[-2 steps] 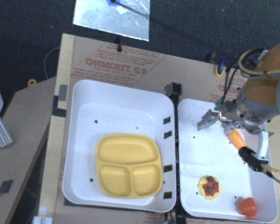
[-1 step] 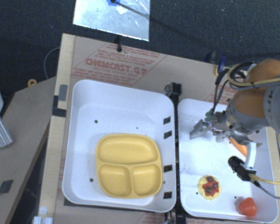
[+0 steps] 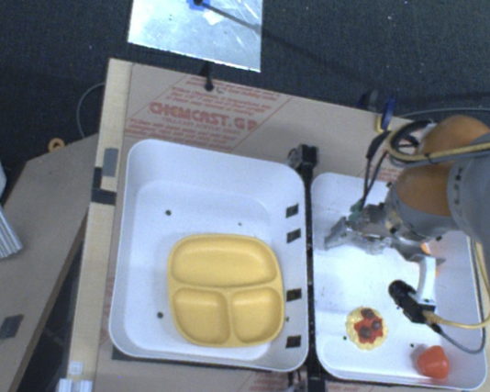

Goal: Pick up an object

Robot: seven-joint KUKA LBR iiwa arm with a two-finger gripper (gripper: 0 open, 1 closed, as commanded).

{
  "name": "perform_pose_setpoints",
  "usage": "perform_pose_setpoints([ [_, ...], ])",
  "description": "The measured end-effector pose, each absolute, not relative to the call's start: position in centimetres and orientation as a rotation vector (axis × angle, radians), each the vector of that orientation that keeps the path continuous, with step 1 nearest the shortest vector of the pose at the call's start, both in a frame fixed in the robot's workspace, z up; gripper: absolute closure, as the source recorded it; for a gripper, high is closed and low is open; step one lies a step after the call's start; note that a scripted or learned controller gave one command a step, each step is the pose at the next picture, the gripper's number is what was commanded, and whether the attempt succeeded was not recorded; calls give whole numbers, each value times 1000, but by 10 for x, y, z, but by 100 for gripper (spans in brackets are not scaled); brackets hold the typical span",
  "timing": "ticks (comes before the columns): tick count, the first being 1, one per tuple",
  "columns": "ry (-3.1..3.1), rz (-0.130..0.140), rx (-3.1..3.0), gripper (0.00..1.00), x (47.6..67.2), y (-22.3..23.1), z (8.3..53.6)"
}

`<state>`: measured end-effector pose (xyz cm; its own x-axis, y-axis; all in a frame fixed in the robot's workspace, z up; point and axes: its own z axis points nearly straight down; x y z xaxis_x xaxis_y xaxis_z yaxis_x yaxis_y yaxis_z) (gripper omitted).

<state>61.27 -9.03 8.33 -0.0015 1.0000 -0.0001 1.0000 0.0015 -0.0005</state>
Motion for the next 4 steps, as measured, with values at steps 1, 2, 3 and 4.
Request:
perform_pose_setpoints([
  [1,-2226,-2,-2221,100,614,-91,96],
  [2,-2225,-6,-2225,100,618,-99,143],
  [3,-2225,-5,-2225,100,619,-105,189],
  [4,-2232,-8,-2222,100,626,-106,253],
])
